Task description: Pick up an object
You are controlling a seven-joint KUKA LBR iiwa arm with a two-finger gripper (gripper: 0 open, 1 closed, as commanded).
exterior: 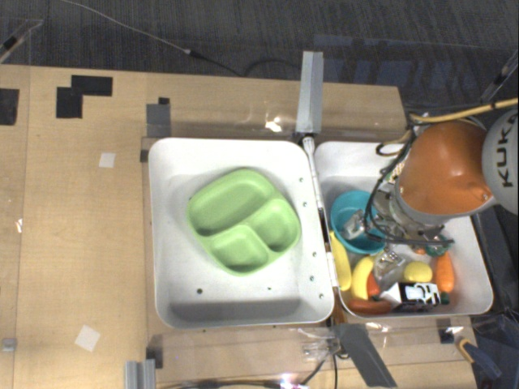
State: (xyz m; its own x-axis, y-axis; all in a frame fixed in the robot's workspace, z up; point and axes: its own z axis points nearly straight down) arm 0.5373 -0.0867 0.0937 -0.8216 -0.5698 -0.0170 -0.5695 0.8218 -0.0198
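- Your hand was down in the right bin, among the toy food, with the orange band of the arm hanging over it and hiding much of it.
- I could not tell how it stood, nor whether anything sat in it; the arm and the clutter hid that.
- It hung just over the yellow piece and beside the smaller yellow piece; whether it touched either I could not tell.
- Near it lay a blue cup, a carrot, a red piece and a black-and-white item, all crowded in the bin's near half.
- By my judgement you were at the reach-and-grasp step, with nothing shown lifted yet.
- The next move called for a firm close on one piece, then a straight lift clear of its neighbours.
- Further out, the left bin held a green plate, well apart from your hand, on the wooden surface.
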